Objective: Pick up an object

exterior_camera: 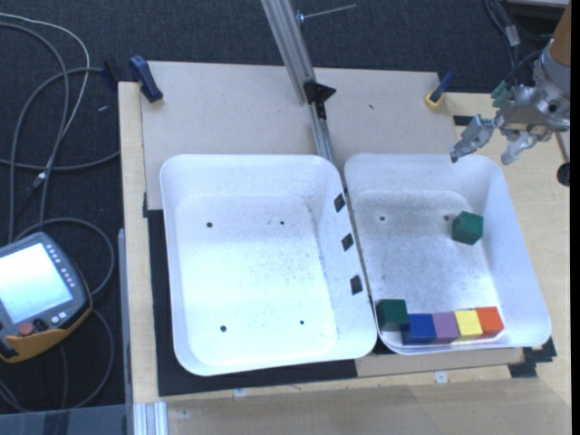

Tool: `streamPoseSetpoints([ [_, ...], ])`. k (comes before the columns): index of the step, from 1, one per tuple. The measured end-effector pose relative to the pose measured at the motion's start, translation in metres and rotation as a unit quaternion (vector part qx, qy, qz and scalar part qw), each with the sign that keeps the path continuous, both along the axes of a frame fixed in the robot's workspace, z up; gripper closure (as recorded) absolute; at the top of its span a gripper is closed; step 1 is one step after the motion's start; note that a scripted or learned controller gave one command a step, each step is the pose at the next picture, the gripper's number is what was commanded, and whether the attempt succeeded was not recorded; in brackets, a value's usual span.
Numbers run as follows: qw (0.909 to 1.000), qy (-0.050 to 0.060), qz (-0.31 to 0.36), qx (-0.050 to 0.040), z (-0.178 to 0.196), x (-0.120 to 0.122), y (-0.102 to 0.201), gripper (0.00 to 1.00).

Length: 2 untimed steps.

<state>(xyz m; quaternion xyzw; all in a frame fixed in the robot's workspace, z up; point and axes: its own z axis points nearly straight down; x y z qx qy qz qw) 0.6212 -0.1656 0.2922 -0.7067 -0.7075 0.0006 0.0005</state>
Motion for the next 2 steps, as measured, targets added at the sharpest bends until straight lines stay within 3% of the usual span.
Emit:
streamPoseSetpoints([
  [1, 1.0, 0.004, -0.001, 0.001, -0.144, 0.019, -0.031, 0.0],
  [2, 1.0, -0.007, 0.001, -0.0019, -0.166, -0.015, -0.044, 0.0],
])
